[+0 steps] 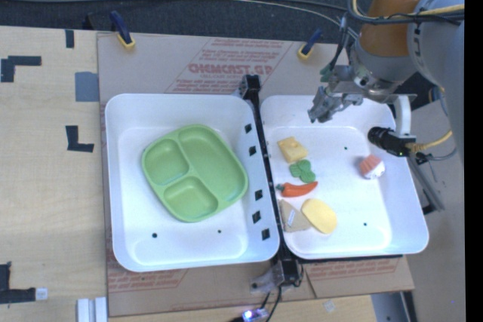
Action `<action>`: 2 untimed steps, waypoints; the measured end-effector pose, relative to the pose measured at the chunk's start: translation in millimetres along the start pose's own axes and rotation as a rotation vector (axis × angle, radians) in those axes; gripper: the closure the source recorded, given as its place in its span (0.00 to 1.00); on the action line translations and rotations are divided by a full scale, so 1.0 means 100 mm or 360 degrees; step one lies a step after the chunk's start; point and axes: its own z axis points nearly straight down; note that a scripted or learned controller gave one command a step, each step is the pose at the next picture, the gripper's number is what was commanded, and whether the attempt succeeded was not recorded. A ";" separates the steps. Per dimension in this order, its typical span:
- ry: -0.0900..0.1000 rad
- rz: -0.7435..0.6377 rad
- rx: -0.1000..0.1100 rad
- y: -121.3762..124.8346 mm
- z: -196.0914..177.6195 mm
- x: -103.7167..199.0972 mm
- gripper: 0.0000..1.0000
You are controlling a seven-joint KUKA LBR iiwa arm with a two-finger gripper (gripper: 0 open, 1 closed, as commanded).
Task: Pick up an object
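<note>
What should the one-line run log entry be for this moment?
gripper: above right white bin, far edge, holding nothing | nearest: yellow block | green divided plate: left white bin | pick: not done

Saw green divided plate lying in my left bin; cardboard sheet under bins, clamped to bench by blue-yellow clamps.

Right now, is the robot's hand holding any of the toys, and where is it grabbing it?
Nothing is held. The hand hangs over the back of the right bin, away from the toys.
</note>
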 end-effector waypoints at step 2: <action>0.0001 -0.0002 0.0001 0.16 0.18 1.13 1.00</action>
